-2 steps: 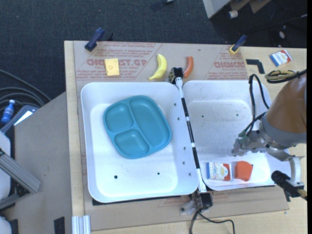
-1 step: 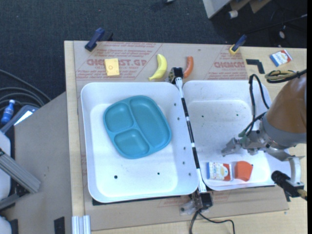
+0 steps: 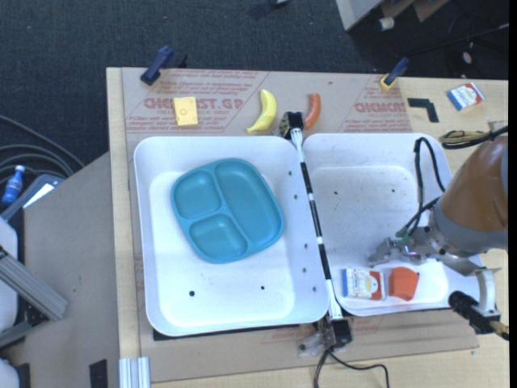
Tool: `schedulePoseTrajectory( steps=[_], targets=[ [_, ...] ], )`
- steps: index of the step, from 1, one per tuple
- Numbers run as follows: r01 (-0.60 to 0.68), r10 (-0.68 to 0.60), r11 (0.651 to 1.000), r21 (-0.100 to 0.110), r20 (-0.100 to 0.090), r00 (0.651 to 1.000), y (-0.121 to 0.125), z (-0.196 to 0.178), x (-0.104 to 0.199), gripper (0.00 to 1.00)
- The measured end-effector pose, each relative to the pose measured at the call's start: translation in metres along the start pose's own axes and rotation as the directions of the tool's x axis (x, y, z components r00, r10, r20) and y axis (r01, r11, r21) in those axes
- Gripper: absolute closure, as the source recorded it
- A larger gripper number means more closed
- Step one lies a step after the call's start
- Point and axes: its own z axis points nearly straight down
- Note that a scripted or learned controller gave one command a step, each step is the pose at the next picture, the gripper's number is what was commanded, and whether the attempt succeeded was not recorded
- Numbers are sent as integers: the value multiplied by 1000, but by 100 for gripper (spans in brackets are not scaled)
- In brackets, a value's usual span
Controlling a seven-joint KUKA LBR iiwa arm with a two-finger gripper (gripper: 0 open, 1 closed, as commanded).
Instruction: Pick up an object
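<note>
Orange block (image 3: 404, 284): you see it lying on the floor of the right bin (image 3: 355, 176), near the front wall, just below the gripper and touching or nearly touching the small carton beside it.
Fingers: you cannot tell from this view whether they are apart or together; the metal parts at the wrist blur into one cluster.
Gripper (image 3: 408, 247): low inside the right bin, over its front right part, just above the orange block; nothing can be seen between its tips.
Small carton (image 3: 362, 284): white with red and blue print, flat on the bin floor, just left of the orange block, close to the front wall.
Arm (image 3: 477, 196): comes in from the right edge; you see the orange band above the grey wrist, with a black cable (image 3: 422, 180) looping up from the wrist across the right bin.
Right bin: white, shallow, speckled floor; it holds the block and the carton at the front.
Left bin (image 3: 161, 241): white, side by side with the right one; it holds a blue divided plate (image 3: 226, 210) with three compartments, lying slantwise.
Bench, behind the bins: a yellow banana (image 3: 263, 111), an orange carrot-like piece (image 3: 312, 111) and a yellow square tile (image 3: 185, 112), all well apart from the gripper.
</note>
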Motion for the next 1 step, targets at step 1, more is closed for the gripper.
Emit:
schedulePoseTrajectory(
  steps=[1],
  targets=[
    [0,0,1000,-1,0,1000,0,-10,0,100]
  ],
)
